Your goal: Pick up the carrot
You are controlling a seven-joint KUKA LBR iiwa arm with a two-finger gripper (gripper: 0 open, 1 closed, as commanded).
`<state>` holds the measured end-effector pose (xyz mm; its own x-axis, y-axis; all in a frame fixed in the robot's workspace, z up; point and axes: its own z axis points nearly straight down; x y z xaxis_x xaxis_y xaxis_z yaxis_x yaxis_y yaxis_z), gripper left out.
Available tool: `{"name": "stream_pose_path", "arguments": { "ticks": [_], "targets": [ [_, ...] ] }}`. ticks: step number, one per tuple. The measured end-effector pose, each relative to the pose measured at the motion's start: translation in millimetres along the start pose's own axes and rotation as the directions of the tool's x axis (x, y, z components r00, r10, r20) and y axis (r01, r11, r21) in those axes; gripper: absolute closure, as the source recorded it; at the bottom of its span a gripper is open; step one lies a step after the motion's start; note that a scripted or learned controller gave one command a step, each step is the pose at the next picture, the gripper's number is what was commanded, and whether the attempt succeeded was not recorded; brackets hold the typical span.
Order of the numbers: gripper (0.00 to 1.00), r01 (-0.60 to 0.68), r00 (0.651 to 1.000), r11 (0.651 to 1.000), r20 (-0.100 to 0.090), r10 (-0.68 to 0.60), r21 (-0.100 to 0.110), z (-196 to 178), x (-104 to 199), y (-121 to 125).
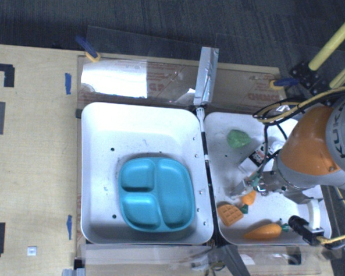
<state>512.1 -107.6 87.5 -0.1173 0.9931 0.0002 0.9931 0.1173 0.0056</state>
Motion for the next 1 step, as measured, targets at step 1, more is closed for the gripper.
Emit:
{"name": "stream_pose_path", "arguments": {
  "ticks": [1],
  "targets": [
    [1.00,-0.003,1.000,1.000,0.004,0.003,-0.007,-11.5,-1.9,1.9]
  ]
}}
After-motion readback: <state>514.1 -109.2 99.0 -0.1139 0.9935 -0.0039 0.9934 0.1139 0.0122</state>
